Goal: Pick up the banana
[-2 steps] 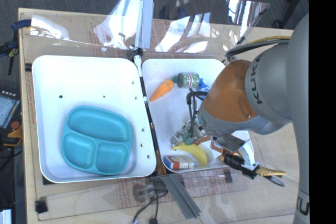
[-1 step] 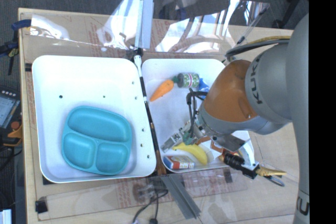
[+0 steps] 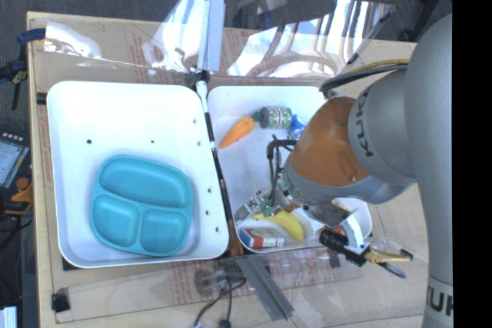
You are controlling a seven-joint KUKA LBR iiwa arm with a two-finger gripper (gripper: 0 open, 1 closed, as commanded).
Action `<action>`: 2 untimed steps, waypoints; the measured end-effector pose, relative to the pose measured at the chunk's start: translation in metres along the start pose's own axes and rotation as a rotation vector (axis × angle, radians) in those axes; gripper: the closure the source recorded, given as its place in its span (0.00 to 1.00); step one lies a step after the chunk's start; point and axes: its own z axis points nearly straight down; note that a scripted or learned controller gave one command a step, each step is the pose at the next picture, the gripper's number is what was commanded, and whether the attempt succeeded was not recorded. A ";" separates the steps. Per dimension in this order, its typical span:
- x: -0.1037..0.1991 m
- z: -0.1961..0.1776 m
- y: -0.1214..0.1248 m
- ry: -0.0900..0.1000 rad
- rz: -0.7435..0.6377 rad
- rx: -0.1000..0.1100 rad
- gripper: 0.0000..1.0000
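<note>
Near edge, view-right bin (image 3: pixel 244 165): banana (image 3: pixel 290 225) lies flat close to the near wall, yellow w/ dark tips, partly under the wrist. Touching it on the view-left side is a small red-white packet (image 3: pixel 265 241); print on it too small to read.

Gripper (image 3: pixel 267 205) sits just above the banana's view-left end, low in the bin. Open or closed: cannot tell, as the wrist hides it. No sign that the banana is held.

Arm (image 3: pixel 388 142) comes in from view-right and covers the near-right corner of that bin. Orange band (image 3: pixel 327 154) is over mid-bin. Grey housing reads "KU", rest of the lettering turned away; same letters again at the lower view-right edge.

Near half of view-left bin (image 3: pixel 115 127): blue tray (image 3: pixel 142 203), 3 compartments, slightly skewed, well apart from the banana.

Far part of view-right bin: carrot (image 3: pixel 236 131) near the dividing wall, tip pointing to the near-left. Green bottle (image 3: pixel 275 117) on its side just beyond it, by the far wall; label not legible.

Bench (image 3: pixel 100 42): faint reddish print, unreadable.
</note>
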 end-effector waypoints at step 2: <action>0.001 -0.009 0.000 0.005 -0.002 0.003 0.00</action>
